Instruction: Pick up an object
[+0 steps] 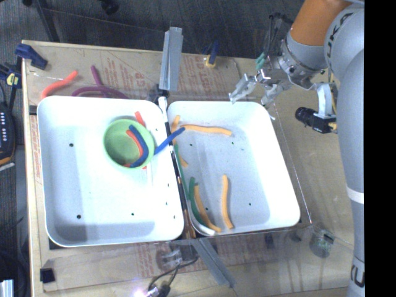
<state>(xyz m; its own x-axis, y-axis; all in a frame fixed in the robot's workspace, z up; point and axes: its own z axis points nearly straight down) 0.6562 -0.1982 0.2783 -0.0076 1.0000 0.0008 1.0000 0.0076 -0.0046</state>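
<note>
Strips, thin and orange, lie loose in the right bin point(281, 166): a long one point(207, 129) flat across the far side, another point(225, 201) running near-to-far at the middle, and a bundle of orange and green ones point(199, 208) bunched against the near-left wall. Any of them would serve as the object to pick; the two lying alone on bare floor look the easier reach, since the bundle crowds the wall. The gripper point(253, 86) hangs above the bench just past the right bin's far-right corner, its jaws spread and nothing between them, so no grasp has begun. It seems parked high and off to the side, clear of the bin rim. In the left bin point(68, 184) a green bowl point(127, 142) holds red and blue strips, and a blue strip point(168, 139) bridges the two rims. Purple and orange tubes point(74, 85) lie on the bench at far left, well apart from the gripper.
</note>
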